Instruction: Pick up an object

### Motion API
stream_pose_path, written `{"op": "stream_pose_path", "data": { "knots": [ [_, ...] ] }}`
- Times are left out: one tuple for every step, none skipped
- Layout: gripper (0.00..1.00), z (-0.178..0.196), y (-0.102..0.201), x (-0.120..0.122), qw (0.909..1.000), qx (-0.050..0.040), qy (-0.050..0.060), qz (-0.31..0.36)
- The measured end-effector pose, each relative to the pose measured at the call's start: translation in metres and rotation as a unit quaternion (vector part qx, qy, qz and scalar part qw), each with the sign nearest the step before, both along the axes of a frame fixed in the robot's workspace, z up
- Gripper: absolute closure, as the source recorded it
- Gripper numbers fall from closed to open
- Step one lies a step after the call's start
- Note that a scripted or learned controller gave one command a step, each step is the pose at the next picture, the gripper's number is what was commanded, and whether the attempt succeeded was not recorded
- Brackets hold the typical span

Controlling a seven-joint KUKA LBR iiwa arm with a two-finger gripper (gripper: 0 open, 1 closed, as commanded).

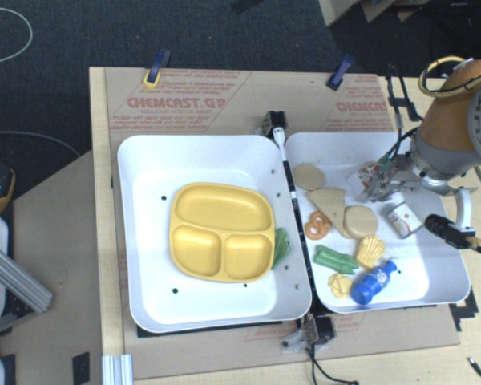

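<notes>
The right bin [445,283] holds several toy foods. Tan flat pieces lie at the back left [309,175], further forward [330,202] and in the middle [360,220]. Beside them sit a pretzel [317,226], a green piece [335,258], a yellow shell [370,251], a small yellow item [341,283] and a blue bottle [373,282]. A small white box [402,219] lies to the right. My gripper [375,181] hangs low over the bin's back middle, just behind the middle tan piece and left of the white box.
In the left bin [140,175] lies a yellow divided plate [222,231], with a green piece [281,245] tucked at its right edge. The arm's grey and orange body [449,127] stands over the right bin's back right corner. Clamps [154,69] sit at the board's back.
</notes>
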State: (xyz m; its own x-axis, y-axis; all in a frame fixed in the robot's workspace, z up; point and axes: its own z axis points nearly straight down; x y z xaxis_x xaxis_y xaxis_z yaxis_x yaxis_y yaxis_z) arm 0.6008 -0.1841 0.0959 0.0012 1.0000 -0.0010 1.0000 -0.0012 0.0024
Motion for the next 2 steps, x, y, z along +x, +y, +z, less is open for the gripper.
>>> {"op": "stream_pose_path", "data": {
  "knots": [
    [1.0, 0.052, -0.001, -0.009, 1.0, -0.0007, -0.001, 0.0],
    [1.0, 0.097, -0.001, -0.002, 1.0, -0.0009, -0.002, 0.001]
  ]
}}
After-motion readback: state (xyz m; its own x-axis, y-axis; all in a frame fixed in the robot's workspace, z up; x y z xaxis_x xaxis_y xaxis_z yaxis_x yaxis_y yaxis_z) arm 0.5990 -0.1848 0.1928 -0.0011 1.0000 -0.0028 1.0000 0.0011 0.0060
